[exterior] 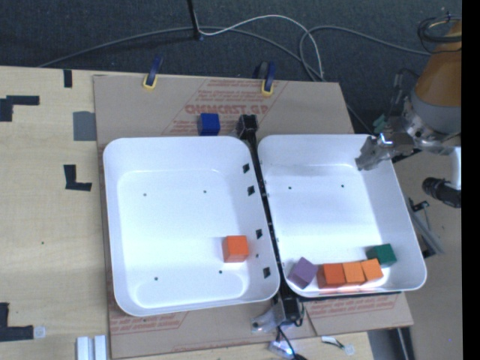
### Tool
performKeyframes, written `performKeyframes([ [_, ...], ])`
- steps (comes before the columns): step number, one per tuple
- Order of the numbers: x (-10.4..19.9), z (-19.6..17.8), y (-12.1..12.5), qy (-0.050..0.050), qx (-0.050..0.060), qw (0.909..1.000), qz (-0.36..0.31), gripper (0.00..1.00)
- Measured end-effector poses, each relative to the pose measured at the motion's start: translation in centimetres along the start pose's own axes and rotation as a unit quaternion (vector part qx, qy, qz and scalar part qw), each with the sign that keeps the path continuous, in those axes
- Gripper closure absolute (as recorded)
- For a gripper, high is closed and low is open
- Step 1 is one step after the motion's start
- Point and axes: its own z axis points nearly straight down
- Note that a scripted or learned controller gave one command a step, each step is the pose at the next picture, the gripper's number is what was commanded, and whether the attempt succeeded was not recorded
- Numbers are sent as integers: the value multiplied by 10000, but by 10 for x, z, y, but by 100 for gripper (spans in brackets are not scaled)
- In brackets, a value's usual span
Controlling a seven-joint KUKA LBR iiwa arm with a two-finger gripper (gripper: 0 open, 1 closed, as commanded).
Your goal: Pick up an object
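The gripper hangs over the right bin rim at about 2 o'clock; how far it is open I cannot tell, and nothing is seen in it. A good pick needs one block alone: the orange block in the left bin is free. At 5 o'clock the purple block, two orange cubes and a green block crowd the wall (little room for a grasp).

You can see faint reddish print on the cardboard sheet at the far side, too blurred to read.
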Motion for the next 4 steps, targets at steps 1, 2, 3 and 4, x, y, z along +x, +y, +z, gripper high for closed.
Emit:
performKeyframes([
  [1, 53, -10, 4, 6, 3, 10000, -23, 100],
  [2, 109, 3, 3, 7, 13, 10000, -22, 100],
  [3, 167, -5, 0, 7, 7, 10000, -25, 100],
  [4, 216, -2, -6, 5, 12, 10000, -20, 100],
])
